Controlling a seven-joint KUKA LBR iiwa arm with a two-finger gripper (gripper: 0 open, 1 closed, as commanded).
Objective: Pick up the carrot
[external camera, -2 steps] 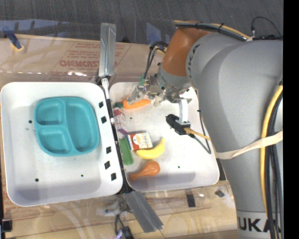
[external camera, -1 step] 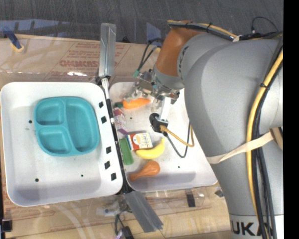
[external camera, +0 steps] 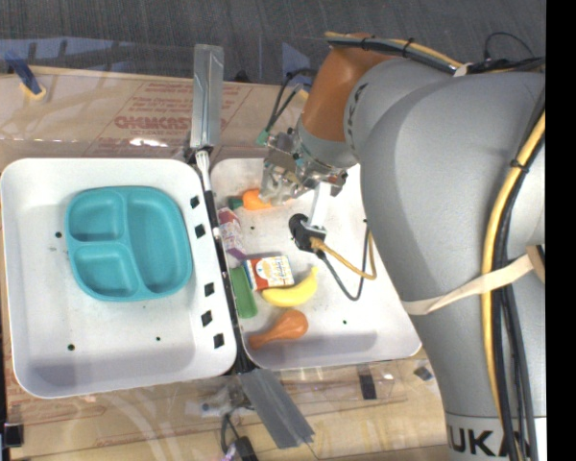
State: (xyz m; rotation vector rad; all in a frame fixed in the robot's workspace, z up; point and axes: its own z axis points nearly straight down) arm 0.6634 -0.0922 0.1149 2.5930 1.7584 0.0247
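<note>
Big grey arm [external camera: 442, 209] fills right side | fingers [external camera: 280, 182] just right of carrot [external camera: 254, 200] | can't tell fingers' state

Orange carrot [external camera: 254, 200], yellow banana [external camera: 293, 290] (teal tray [external camera: 130, 243], white bins [external camera: 38, 353])

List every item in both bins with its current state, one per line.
carrot: lying in the right bin, beside the gripper
banana: lying flat
carton: lying beside the banana
orange pear-shaped toy: on its side
teal tray: flat, upright in the left bin
</note>
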